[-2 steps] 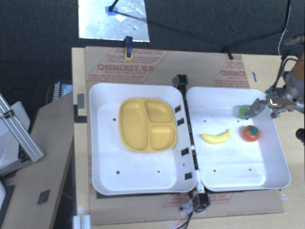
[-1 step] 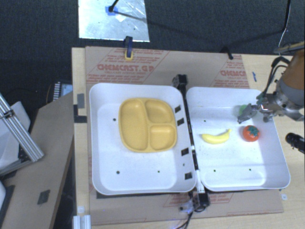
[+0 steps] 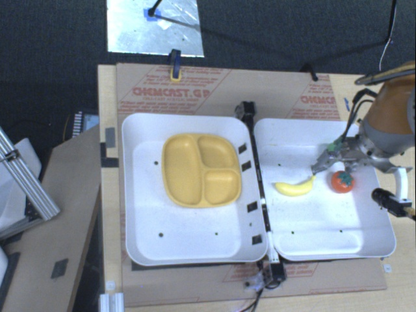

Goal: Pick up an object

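Red print reading "CHEMCAST GP" runs across the brown board (image 3: 195,86) under both bins, upper centre of the frame. In the right bin (image 3: 325,239), the gripper (image 3: 325,161) hangs low above the banana (image 3: 294,186); whether its fingers are parted I cannot tell, and nothing shows between them. A tomato (image 3: 342,181) lies right of the banana. The left bin (image 3: 149,239) holds a yellow divided plate (image 3: 200,169).

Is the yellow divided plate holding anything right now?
Empty. The yellow divided plate in the left bin shows three bare compartments.
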